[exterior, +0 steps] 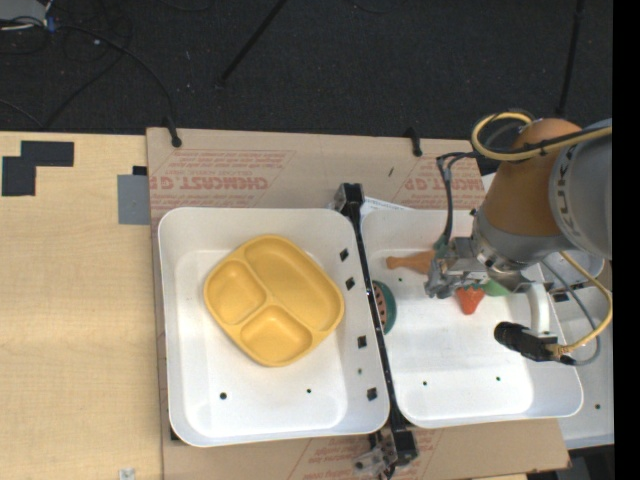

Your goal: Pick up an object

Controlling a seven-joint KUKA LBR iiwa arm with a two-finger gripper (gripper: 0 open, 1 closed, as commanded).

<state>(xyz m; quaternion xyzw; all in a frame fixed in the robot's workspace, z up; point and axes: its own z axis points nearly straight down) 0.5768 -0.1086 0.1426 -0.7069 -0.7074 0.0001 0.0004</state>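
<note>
My gripper [443,284] hangs low over the back half of the right bin [470,388], under the grey arm with its orange band. A small red-orange piece with a green tip [469,300] lies just to the gripper's right, close against it. A brown, elongated object [407,262] lies just to the gripper's left on the bin floor. A dark green round thing [385,307] rests against the divider at the bin's left wall. Nothing shows between the gripper's tips.
The left bin [190,388] holds a yellow divided plate [273,299] with three compartments, set slantwise. A black divider rail [368,308] runs between the two bins. The front half of the right bin has open white floor.
</note>
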